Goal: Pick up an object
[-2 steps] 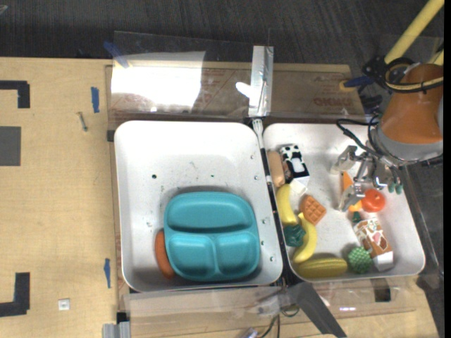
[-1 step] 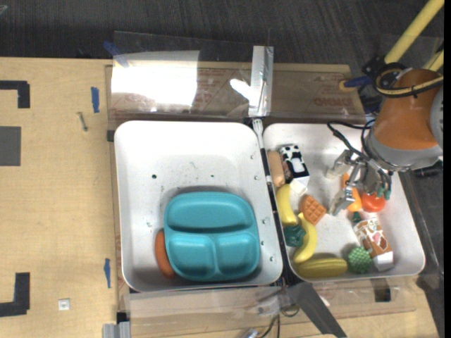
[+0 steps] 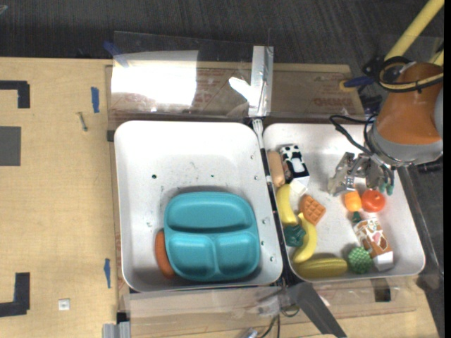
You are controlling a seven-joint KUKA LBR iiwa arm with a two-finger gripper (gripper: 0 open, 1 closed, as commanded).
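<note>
While hovering low in the right bin [image 3: 412, 255], gripper [image 3: 347, 177] poised just up-left of the small orange piece [image 3: 352, 201] and red tomato [image 3: 373, 200]. Jaw spread impossible to tell. Nearest pick: down-right, almost underneath.

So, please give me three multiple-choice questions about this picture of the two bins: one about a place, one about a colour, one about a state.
1. Where does the divided tray lie?
A. in the left bin
B. in the right bin
C. on the bench outside the bins

2. What colour is that tray?
A. red
B. teal
C. yellow

3. Where is the gripper now?
A. over the left bin
B. over the right bin, near the tomato
C. outside both bins

Answers:
1. A, the tray rests inside the left bin.
2. B, its whole surface is teal.
3. B, it hangs inside the right bin, just left of the red tomato.
</note>
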